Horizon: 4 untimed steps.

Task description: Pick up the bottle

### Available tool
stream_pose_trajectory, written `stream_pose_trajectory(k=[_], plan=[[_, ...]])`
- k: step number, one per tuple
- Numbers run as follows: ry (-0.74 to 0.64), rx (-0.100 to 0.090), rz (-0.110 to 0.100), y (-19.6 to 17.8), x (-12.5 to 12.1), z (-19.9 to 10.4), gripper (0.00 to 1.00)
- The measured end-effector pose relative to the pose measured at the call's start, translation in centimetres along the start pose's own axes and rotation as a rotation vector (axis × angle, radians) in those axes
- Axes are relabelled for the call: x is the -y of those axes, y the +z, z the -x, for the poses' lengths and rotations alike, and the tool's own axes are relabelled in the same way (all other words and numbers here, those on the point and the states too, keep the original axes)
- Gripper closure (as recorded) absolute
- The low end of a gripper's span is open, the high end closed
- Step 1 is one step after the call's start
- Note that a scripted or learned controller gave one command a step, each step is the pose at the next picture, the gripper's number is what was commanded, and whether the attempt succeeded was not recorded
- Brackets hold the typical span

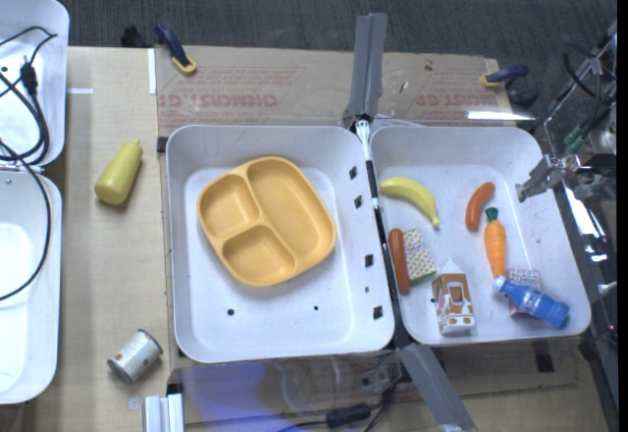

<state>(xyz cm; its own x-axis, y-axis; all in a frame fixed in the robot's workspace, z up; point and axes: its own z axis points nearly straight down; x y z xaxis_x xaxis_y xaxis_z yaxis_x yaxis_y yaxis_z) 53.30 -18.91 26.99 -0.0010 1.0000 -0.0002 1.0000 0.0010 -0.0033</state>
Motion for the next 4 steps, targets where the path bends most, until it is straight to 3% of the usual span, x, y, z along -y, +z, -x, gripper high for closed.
stream_pose_trajectory(k=[1,2,3,4], plan=[[-0.079,0.001,0.002,-7.2,0.3,-0.3,0.00],[-0.171,0.002,0.002,-5.8,-3.7,-1.9,0.00],[-0.148,0.001,0.001,-0.6,4.0,3.3,0.00],[-0.274,0.000,0.002,6.5,5.5,3.3,0.00]])
